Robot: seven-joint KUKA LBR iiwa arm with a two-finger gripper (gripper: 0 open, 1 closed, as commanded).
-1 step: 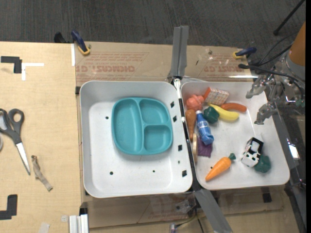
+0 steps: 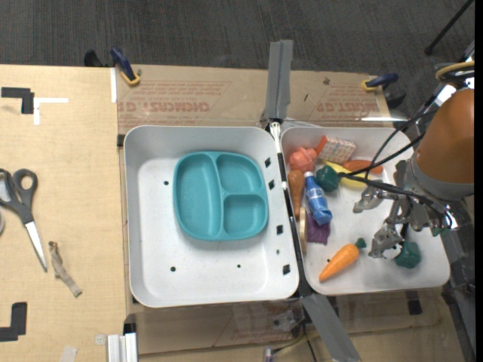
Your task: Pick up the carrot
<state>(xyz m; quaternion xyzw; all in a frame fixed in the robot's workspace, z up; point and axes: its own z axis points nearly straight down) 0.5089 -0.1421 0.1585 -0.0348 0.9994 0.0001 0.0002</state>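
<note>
In the camera view, the carrot (image 2: 341, 261) lies in the lower part of the right bin (image 2: 423, 281), a smooth orange cone with a small green top, tilted with its tip toward the lower left. The gripper (image 2: 386, 240) hangs just to its right, metal fingers spread apart and pinching nothing; a dark green lump (image 2: 408, 256) sits beside it. Further up the bin lie a blue bottle (image 2: 316, 200) and a purple piece (image 2: 317, 231). The left bin (image 2: 143, 277) holds a glossy teal divided plate (image 2: 221, 195).
</note>
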